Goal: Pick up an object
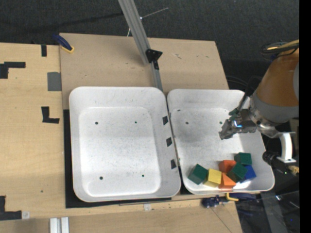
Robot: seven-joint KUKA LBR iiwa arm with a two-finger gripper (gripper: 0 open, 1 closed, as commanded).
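Note:
Several coloured blocks lie bunched in the right bin's (204, 106) near right corner: a dark green block (198, 173), a yellow block (213, 177), an orange block (227, 168), a blue block (248, 172) and another green block (242, 158). My gripper (229, 128) hangs over the right side of that bin, above and a little behind the pile, apart from the blocks. Nothing shows between its fingers.
The left bin (119, 98) lies beside the right one, their rims meeting mid-view. A slanted metal rod (137, 25) with a black clamp runs down to the bins' back junction. The arm's orange band (282, 79) sits at the right edge.

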